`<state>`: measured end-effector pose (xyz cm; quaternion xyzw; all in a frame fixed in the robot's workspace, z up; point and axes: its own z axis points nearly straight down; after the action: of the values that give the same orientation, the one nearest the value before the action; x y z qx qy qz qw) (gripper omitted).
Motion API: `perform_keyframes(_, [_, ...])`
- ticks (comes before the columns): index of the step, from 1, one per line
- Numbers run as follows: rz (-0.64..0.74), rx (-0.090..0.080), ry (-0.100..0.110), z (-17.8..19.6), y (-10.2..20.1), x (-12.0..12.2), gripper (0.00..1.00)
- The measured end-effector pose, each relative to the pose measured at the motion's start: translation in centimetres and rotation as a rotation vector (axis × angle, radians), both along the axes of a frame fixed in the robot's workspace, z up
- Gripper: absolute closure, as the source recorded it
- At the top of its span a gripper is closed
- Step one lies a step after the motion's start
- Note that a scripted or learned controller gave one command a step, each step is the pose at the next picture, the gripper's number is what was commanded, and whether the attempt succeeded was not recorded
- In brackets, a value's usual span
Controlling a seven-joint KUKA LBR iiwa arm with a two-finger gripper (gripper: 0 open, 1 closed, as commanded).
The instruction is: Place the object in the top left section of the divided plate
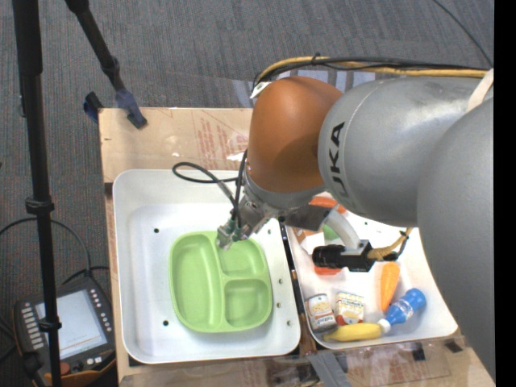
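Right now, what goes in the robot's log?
gripper: above green plate top rim | grasp: unclear | plate: left bin | banana: right bin

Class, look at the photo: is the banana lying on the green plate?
No. The banana lies in the right bin, beside a small bottle, while the plate sits in the left bin.

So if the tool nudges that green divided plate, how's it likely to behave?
The green divided plate looks like thin moulded plastic, so probably light and stiff. Lying flat on the smooth white bin, it would likely slide rather than tip. Its shallow rim may be hard to pinch.
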<state>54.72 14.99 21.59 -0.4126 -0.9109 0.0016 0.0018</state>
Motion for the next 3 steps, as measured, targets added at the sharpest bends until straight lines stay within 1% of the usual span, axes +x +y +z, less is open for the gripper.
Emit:
perform_keyframes(1, [-0.212,-0.001,-0.003,10.2,-1.1,7.0,1.00])
perform_keyframes(2, [0.152,0.001,-0.003,7.1,4.2,9.3,1.00])
perform_keyframes(3, [0.074,0.000,0.001,0.8,1.6,3.4,1.00])
